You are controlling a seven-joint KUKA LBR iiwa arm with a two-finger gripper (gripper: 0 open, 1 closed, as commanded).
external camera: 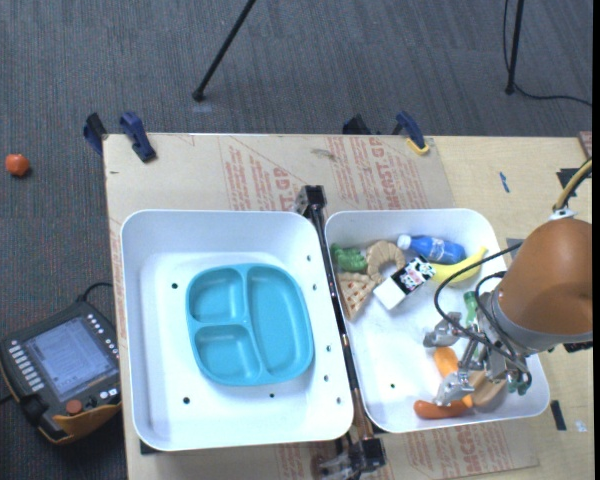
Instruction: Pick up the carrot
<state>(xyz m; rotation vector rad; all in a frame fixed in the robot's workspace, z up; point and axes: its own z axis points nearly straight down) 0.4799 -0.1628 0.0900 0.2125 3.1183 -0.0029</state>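
The carrot [441, 406], a long orange piece, lies along the front wall of the right bin [400, 413]. A second, shorter orange piece [446, 360] sits just behind it, and I cannot tell what it is. My gripper [470, 356] hangs low over the bin's front right corner. It is directly above and slightly right of both orange pieces. Its metal parts and cables crowd around the shorter piece and hide part of a tan item [488, 394] beside the carrot. The arm's orange band [552, 278] covers the bin's right side.
At the back of the right bin lie a blue bottle [432, 246], a yellow banana [472, 263], a white carton [404, 281], a waffle [355, 290] and a green vegetable [348, 258]. The left bin [145, 268] holds a blue divided plate [248, 323].
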